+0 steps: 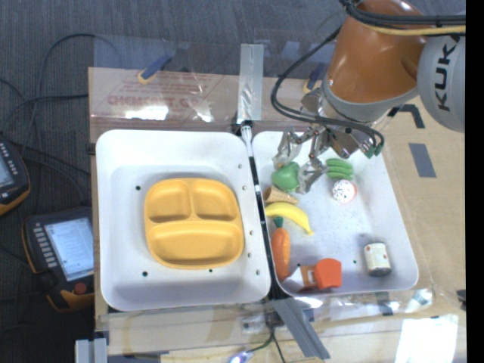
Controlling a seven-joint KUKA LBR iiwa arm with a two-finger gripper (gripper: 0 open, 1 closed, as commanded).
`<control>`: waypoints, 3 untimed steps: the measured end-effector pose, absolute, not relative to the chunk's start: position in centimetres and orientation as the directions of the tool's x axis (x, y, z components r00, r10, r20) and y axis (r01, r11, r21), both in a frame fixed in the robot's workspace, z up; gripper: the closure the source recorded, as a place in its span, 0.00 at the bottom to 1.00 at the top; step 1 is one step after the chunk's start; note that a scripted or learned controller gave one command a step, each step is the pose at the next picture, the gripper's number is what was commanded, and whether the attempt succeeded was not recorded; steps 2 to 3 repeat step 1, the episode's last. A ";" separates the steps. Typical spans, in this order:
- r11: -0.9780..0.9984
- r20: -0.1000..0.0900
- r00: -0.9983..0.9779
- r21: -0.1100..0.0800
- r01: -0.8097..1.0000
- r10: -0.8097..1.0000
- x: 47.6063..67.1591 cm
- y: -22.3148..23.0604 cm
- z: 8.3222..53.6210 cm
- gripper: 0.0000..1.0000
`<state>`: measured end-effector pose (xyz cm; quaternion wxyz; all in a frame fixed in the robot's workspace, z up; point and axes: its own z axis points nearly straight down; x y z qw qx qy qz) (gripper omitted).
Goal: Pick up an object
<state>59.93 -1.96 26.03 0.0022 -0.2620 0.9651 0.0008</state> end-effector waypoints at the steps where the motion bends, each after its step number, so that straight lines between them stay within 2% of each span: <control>1: 0.720 -0.005 -0.720 -0.001 -0.694 -0.694 66.9 -3.6 24.8 1.00; 3: 0.720 -0.005 -0.720 -0.001 -0.694 -0.694 66.9 -3.6 24.8 1.00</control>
